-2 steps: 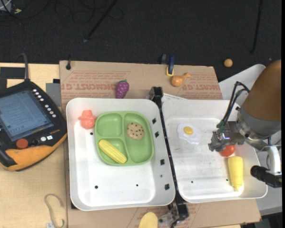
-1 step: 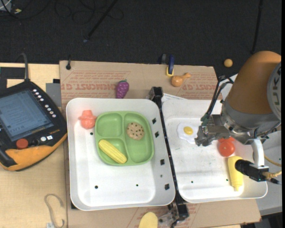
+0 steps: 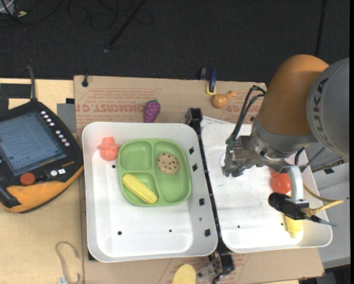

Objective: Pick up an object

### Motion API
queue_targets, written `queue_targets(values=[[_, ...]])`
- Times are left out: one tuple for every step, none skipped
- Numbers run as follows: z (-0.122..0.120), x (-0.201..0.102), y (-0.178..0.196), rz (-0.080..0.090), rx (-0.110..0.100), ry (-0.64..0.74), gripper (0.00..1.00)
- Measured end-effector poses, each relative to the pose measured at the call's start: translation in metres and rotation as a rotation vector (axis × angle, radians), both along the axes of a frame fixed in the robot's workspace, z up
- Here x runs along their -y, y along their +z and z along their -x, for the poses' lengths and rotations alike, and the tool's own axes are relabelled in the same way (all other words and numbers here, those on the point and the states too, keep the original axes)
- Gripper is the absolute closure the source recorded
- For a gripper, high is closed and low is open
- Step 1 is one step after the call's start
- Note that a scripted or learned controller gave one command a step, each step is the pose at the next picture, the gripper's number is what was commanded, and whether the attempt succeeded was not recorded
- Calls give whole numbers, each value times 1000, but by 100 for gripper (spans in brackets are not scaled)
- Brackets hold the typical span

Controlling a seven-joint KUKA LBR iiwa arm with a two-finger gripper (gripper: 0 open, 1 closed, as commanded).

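Your pincer (image 3: 233,165) hangs low over the left part of the right-hand shallow white bin (image 3: 247,235), and from this slant you cannot tell whether it is open or closed. Nearest to it, to its right in the same bin, you see a small round red-orange toy (image 3: 280,183), with a small yellow toy (image 3: 292,226) nearer the front rim. In the left white bin (image 3: 141,235) a green divided plastic plate (image 3: 179,185) holds a yellow toy corn cob (image 3: 139,188) and a speckled round biscuit (image 3: 168,163), with a pink toy (image 3: 108,148) just beside the plate.
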State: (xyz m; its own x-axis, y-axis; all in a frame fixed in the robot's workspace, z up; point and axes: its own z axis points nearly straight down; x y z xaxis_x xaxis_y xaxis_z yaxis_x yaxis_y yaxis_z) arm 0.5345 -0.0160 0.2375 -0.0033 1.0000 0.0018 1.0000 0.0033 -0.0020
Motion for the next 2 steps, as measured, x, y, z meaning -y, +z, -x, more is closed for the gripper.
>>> queue_targets(values=[[-11, -18, -20, 1, -3, -4, 100], [-21, -24, -6, 1, 1, -4, 100]])
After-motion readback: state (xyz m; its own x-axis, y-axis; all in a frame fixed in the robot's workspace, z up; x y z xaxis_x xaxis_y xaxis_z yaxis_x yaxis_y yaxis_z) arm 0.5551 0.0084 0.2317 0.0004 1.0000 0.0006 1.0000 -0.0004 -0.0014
